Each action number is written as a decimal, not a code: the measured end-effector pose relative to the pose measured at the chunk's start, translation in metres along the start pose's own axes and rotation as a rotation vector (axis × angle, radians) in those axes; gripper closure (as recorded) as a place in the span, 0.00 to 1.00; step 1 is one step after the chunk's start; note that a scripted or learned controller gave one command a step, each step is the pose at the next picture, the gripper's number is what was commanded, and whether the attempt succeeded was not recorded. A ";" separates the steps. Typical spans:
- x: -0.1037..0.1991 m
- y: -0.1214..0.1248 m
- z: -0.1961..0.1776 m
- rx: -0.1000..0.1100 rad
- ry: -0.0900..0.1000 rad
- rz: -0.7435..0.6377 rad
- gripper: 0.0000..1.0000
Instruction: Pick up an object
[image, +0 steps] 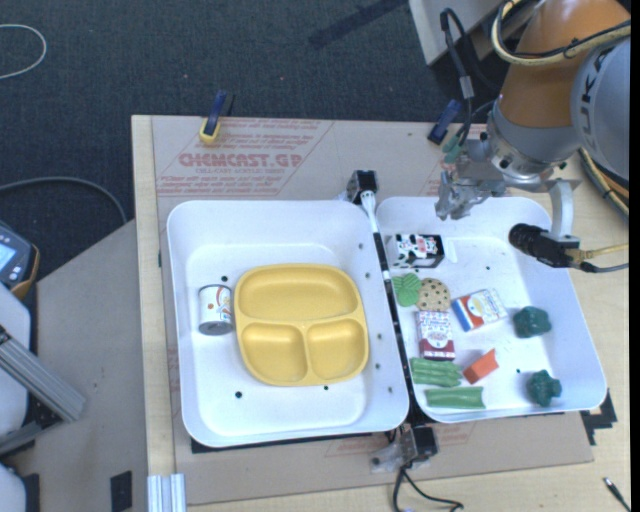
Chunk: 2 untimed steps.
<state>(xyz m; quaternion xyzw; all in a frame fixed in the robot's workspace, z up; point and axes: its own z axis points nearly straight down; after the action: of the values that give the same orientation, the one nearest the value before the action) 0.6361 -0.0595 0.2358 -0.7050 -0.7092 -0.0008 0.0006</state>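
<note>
Over right bin's (570, 300) far edge hovers end effector (458, 205); grip state can't be told. Approach step, probably. Next: descend onto cow-print carton (415, 250).

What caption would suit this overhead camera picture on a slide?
Robot arm's gripper poised over the right bin of toy food, beside the left bin holding a yellow divided plate and small can.

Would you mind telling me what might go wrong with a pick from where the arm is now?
1. The pincer hangs over the right bin's far rim, with the black-and-white carton nearest; a descent from here may strike the rim or miss.
2. The cookie, green leaf piece and red-and-white packet crowd together, so a grasp there may nudge neighbours.
3. The carton lies beside the divider between the bins, leaving little finger room.
</note>
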 end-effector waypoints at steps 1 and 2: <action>0.003 0.004 0.020 0.005 -0.002 0.005 1.00; -0.007 0.004 0.004 -0.004 -0.003 0.007 1.00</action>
<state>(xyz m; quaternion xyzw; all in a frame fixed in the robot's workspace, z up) 0.6397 -0.0667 0.2314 -0.7074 -0.7068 -0.0009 -0.0019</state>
